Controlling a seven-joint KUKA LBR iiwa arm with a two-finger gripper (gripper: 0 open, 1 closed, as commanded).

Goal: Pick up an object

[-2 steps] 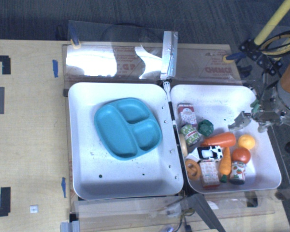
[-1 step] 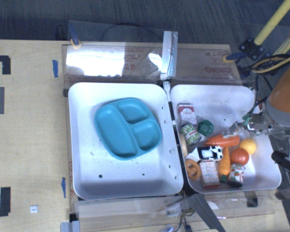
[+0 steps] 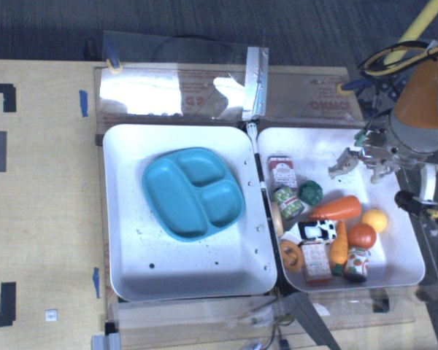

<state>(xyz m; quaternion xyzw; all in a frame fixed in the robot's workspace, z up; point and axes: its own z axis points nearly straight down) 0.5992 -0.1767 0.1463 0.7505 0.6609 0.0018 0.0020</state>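
Two shallow white bins sit side by side on the bench, and the left bin [image 3: 124,217] carries a blue divided plate [image 3: 194,192] lying flat near its middle, its three compartments facing up. The right bin [image 3: 405,265] holds a cluster of small toy foods gathered toward its near-left part: a red-and-white carton [image 3: 282,172] closest to the far-left corner, a dark green round piece [image 3: 310,192] just beside it, a green printed packet [image 3: 290,204] against the left wall, and a large orange carrot [image 3: 335,209] lying across the middle of the pile. Nearer the front edge lie a black-and-white cow-patterned piece [image 3: 318,230], a red tomato [image 3: 362,235], a yellow lemon [image 3: 375,220] just beside the tomato on the side of the right wall, a pretzel-like ring [image 3: 290,254] by the near-left corner, and a pale printed box [image 3: 315,261] next to it. The grey arm [image 3: 416,115] with its orange band reaches in over the right bin's far-right corner, and the gripper [image 3: 358,159] hangs above the bare far part of that bin, apart from the pile. Its jaws look spread and nothing sits between them, though the metal parts are small and glare makes them hard to read.
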